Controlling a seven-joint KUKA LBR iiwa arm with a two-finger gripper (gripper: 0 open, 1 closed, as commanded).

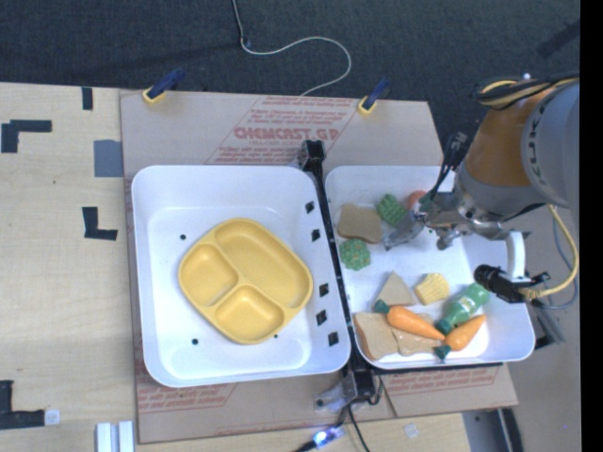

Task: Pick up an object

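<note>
Counter (57, 252) carrying two white bins side by side on a cardboard sheet (273, 135). Left bin (160, 196) holding a yellow divided tray (245, 279), sitting near its middle. Right bin (499, 347) holding the loose toy food. Arm (513, 153) reaching in from 3 o'clock, orange band showing above the wrist, hanging over the 1 o'clock part of the right bin. End effector (407, 232) pointing toward 9 o'clock, low over the bin floor; finger spread not clear enough to judge, nothing seen gripped. Tan flat piece (358, 222) lying just at 9 o'clock of the end effector. Green bumpy piece (390, 207) lying at 11 o'clock of it, close by. Small green leafy piece (355, 254) lying at 7 o'clock, near the divider. Tan wedge (397, 290) and yellow corn piece (432, 287) resting toward 6 o'clock, mid-bin. Carrot (415, 323) lying over a tan slice (375, 335) at the bin's 6 o'clock edge. Second carrot (464, 332) and green bottle (464, 305) lying just at 3 o'clock of the first carrot. White cable (301, 47) trailing across the dark floor at 12 o'clock.
</note>
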